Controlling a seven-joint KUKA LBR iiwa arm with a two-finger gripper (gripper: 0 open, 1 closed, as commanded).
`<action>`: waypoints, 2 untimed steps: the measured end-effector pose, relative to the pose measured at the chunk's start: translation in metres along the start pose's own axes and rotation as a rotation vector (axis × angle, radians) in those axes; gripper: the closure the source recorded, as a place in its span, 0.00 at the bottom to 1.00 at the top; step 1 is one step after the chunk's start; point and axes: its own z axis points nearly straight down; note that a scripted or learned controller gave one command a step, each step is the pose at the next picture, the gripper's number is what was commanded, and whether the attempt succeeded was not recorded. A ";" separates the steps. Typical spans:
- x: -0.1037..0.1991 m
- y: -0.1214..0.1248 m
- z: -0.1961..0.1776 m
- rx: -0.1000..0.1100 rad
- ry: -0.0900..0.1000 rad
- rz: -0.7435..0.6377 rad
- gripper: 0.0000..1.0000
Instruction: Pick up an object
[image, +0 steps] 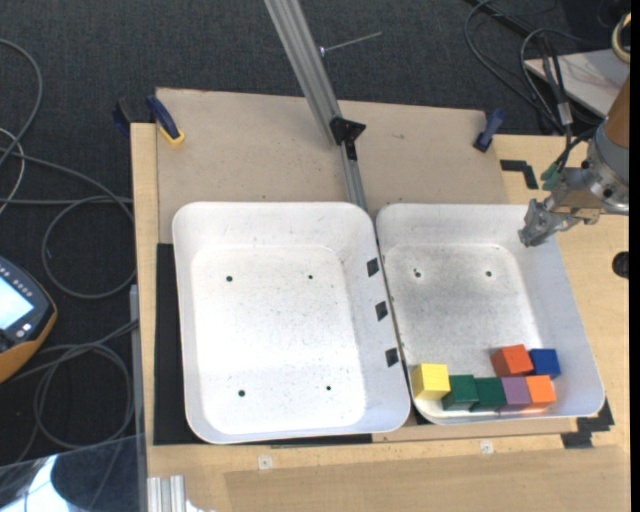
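Nearest the lens, the right bin (560, 290) kept its blocks (487, 383) huddled along its near edge. My gripper (535, 228) hovered over that bin's far right corner, well apart; its opening I couldn't tell. Reaching was underway, I judged; next came descending onto one block.

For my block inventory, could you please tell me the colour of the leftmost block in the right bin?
Yellow: the leftmost block, seen in the camera view.
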 end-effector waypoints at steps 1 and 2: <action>0.059 0.002 -0.002 0.001 0.002 -0.002 1.00; 0.116 0.018 -0.006 -0.002 0.001 -0.003 1.00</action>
